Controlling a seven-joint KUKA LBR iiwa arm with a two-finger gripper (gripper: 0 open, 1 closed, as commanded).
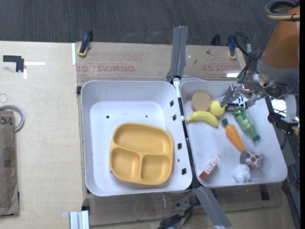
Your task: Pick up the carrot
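Carrot: the carrot (234, 136) is lying flat on the floor of the right bin (271, 175), near its middle, with its green stem end pointing toward 11 o'clock and its tip toward 5 o'clock.
Neighbours: a green bottle (246, 123) is lying just beside the carrot at its 2 o'clock; a banana (202, 117) is resting at its 10 o'clock, with a yellow lemon (217, 108) just past that; a tan round disc (201, 100) is sitting toward 11 o'clock.
Far end of the bin: a white crumpled ball (242, 174) and a patterned small cup (252, 160) are lying at the carrot's 5 o'clock; a red-and-white packet (210, 165) is lying at its 7 o'clock.
Left bin: the left bin (95, 128) is holding a yellow divided plate (141, 153).
Gripper: the gripper (233, 100) is hanging over the 12 o'clock part of the right bin, at the carrot's 12 o'clock, close above the lemon and the bottle's top.
Tool state: I cannot tell how wide the tool is standing, and nothing is showing in its hold.
Progress: the carrot is not yet lifted; as I judge it, the pick is only at the approach stage.
Left to do: the tool is needing to come over the carrot, descend, close on it and raise it.
Risk: the bottle lying so close is likely crowding one side of the grasp.
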